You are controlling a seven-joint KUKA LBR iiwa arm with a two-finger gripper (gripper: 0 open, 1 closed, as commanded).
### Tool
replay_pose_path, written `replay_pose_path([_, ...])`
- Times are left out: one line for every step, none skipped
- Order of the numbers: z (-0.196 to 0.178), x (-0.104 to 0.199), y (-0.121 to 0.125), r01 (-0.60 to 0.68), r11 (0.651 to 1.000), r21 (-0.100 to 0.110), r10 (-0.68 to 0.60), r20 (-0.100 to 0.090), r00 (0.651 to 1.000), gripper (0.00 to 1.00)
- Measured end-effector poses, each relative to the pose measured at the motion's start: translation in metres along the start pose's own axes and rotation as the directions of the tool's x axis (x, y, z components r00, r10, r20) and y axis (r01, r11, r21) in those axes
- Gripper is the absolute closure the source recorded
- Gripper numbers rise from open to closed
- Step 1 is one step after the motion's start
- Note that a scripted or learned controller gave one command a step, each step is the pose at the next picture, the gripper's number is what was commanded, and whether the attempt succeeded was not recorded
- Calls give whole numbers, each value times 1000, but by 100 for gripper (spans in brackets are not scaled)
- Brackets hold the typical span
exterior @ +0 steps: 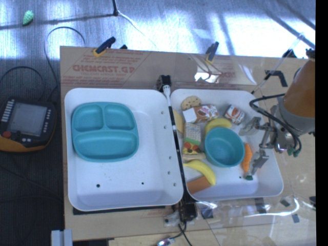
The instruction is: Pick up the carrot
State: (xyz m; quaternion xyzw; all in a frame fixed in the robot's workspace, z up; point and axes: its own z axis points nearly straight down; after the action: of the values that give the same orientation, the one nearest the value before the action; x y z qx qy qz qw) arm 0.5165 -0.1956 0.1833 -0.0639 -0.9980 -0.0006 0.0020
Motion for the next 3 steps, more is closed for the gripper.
replay_pose_path([93, -20, -23, -68, 998, 2, 68, 19, 998, 0])
replay_pose_path([94, -56, -20, -424, 906, -2, 424, 12, 906, 0])
replay_pose_path([95, -4, 6, -412, 911, -1, 412, 13, 911, 0])
